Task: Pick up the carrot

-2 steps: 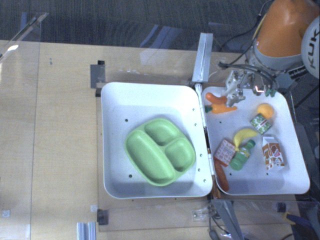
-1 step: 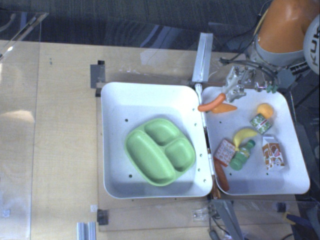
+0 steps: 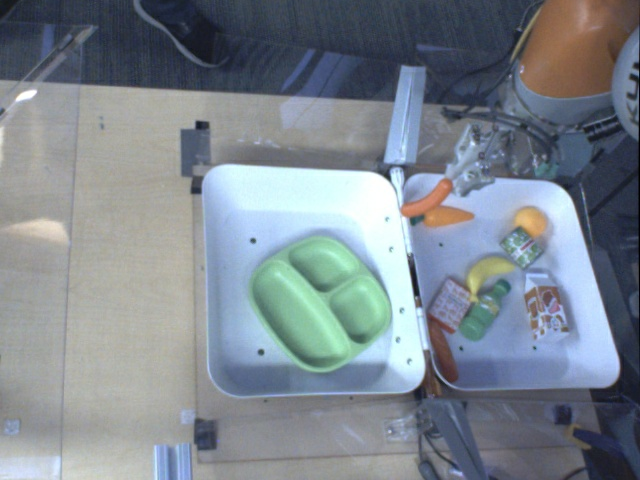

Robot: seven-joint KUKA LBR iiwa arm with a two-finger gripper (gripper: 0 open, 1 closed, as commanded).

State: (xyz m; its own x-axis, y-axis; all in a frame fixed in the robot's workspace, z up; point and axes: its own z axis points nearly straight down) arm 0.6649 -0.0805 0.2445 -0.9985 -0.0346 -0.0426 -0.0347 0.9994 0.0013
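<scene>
The metal two-finger gripper [image 3: 472, 176] sits at the upper left corner of the right shallow white bin [image 3: 590, 298]. One orange carrot [image 3: 427, 201] angles up from the bin's left rim to the fingertips, its upper end apparently pinched between them; the grasp therefore reads as clenched on this carrot, though the contact is small and partly blurred. A second orange carrot-like piece [image 3: 447, 217] lies flat just below it on the bin floor.

Progress: the grasp appears made, and the lift is at an early stage, since the carrot's lower end sits at the rim between the bins. Raising it clear remains.

The left white bin [image 3: 225, 268] holds a green three-compartment plastic tray [image 3: 320, 300]. The arm's upper body is cut off at the upper right of the frame.
</scene>
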